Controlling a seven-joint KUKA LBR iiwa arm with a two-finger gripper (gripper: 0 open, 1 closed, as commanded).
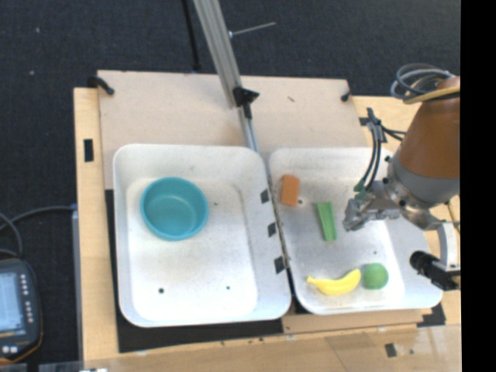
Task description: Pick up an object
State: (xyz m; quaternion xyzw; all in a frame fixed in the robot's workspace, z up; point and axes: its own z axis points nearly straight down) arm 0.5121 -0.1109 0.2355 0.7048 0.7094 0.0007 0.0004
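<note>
Green block [326, 220] lies just left of the tool [355, 217].

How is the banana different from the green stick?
The banana is yellow and curved; the green stick is green and straight. The banana lies crosswise near the right bin's front edge; the stick points front to back, nearer the middle and the pincer. Both lie flat in that bin.

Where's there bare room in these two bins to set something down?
The left bin has the most: everything in front of and right of the teal bowl. The right bin is crowded by the orange block, green stick, banana, green ball and gripper; its back strip is bare.
</note>
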